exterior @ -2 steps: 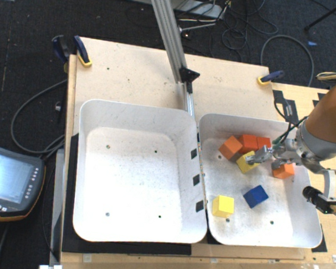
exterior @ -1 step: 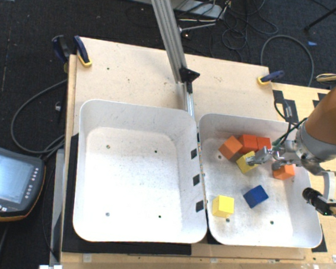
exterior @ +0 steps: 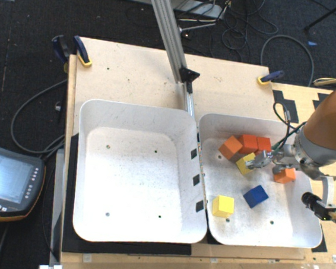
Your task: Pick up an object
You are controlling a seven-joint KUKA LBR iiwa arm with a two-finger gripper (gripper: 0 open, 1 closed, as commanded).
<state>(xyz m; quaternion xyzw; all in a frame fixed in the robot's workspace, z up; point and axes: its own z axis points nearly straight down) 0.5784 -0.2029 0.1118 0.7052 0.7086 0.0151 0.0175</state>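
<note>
The right bin (exterior: 301,231) holds several blocks. An orange block (exterior: 231,147) and a red-orange block (exterior: 255,144) lie at its back. A small yellow block (exterior: 245,163) sits just in front of them. My gripper (exterior: 264,159) reaches in from the right, low over the bin, its tip right beside this small yellow block. Another orange block (exterior: 284,175) peeks out beneath the wrist. Nearer the front lie a blue block (exterior: 256,196) and a larger yellow block (exterior: 224,206), both apart from the gripper.
The left bin (exterior: 131,169) adjoins the right one along a raised middle edge. A slanted metal pole (exterior: 169,35) ends at the bins' back junction. Clamps (exterior: 81,53) hold the board's far corners. A teach pendant (exterior: 5,182) lies on the floor at left.
</note>
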